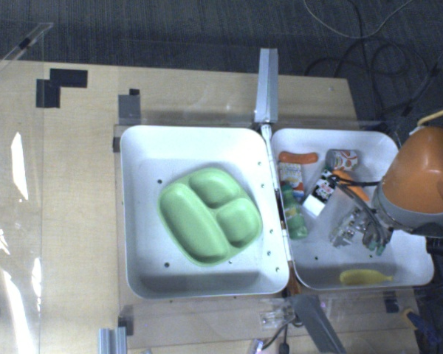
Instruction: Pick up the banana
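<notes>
While the arm (421,179) reaches in from the right, we see its grey body and orange band hanging over the right bin (410,268). Its gripper (358,231) sits low in the middle of that bin, a tangle of metal parts pointing down and to the left. We cannot tell how it is set, because the tip is small and blurred against the white floor, and we see nothing held in it.

We find the banana (364,276) lying flat near the front wall of the right bin, a yellow curved shape stretched left to right. It lies just below the gripper in the view, close to it but apart from it.

Toward the back of the same bin we see a cluster of small things: an orange-topped packet (294,169) by the left wall, a green bottle (295,220) just in front of it, a red and white can (342,159) near the back wall, and a small black and white box (321,192) between them.

Over in the left bin (144,220) a green divided tray (210,214) with three hollows rests at a slant near the middle. Both bins stand side by side on the pale wooden bench (52,198), touching along a metal rail (266,87) at the back.
</notes>
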{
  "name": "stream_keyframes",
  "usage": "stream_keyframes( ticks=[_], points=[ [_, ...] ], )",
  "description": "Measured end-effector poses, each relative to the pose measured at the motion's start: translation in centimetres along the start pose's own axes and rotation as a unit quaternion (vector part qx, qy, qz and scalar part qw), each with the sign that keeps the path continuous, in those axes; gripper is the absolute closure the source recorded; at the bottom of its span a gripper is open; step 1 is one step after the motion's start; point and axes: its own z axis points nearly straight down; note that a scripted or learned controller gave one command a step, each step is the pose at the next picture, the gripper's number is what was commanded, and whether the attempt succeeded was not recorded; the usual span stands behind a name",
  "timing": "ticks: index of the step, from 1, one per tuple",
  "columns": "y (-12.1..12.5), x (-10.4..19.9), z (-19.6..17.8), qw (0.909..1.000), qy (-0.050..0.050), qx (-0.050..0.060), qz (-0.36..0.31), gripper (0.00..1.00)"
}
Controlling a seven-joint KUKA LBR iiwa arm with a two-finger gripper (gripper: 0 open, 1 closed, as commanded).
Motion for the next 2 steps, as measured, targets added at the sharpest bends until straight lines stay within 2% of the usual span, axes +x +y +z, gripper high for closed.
stream_keyframes(
  ticks=[1,2],
  points=[
    [4.14,2.68,1.13,0.9994,0.0,0.001,-0.035,1.0],
    [3.47,2.14,1.12,0.9897,-0.001,-0.001,-0.143,1.0]
  ],
)
